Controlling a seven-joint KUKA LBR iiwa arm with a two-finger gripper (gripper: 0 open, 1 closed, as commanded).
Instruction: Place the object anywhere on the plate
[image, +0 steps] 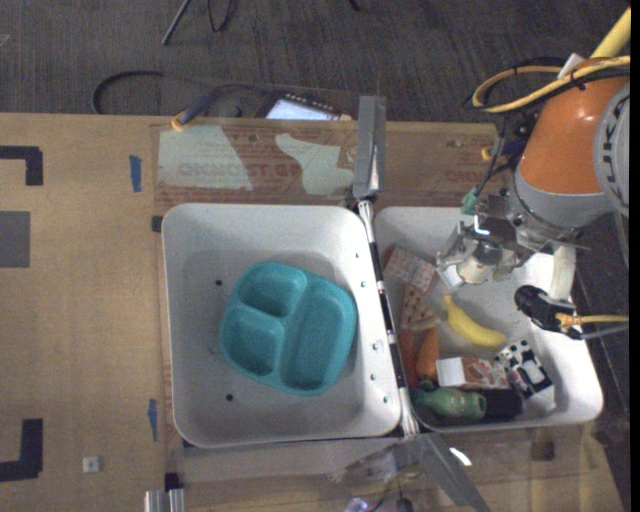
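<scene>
Tool (478, 262) over far part of right bin (585, 385); grip state can't tell
Teal plate (290, 328) sits in left bin (200, 235), nothing on it; banana (470, 327), carrot (427, 352), green bottle (462, 403) lie in right bin, near side of tool; worktop (80, 300) tan

Your grey arm (570, 150) reaching in from the right edge, orange band bulging above the wrist, yellow and black cables looped over its top, your gripper (478, 262) pointed down and leftward, metal fingertips blurred together, their gap unreadable.
</scene>
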